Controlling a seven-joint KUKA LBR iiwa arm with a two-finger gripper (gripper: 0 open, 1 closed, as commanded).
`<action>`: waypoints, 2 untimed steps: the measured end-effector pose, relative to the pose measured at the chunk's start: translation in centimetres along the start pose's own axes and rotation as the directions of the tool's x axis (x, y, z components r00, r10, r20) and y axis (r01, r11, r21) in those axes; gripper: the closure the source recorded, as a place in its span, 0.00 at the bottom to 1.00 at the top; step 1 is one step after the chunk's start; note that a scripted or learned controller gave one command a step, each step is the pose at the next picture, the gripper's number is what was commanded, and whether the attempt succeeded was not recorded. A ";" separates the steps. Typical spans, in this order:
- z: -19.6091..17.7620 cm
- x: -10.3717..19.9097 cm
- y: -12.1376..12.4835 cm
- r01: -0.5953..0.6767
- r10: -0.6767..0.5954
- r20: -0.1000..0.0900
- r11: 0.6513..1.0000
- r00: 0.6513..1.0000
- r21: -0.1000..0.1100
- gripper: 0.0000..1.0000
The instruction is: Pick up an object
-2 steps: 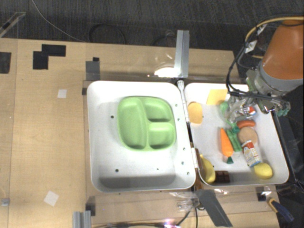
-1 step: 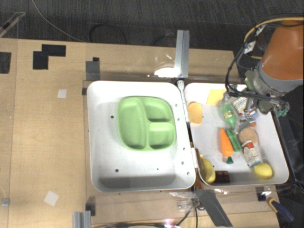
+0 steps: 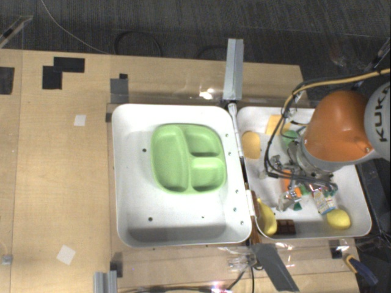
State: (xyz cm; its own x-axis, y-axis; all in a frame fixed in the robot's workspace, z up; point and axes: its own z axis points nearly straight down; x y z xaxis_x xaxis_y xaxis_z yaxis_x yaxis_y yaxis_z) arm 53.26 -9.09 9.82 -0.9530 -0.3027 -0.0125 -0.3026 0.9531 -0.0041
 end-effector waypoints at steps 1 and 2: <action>0.7 2.0 -0.6 -0.062 0.062 0.010 0.998 0.998 0.001 0.00; 0.6 3.2 -1.4 0.010 -0.010 0.011 1.000 1.000 0.004 0.00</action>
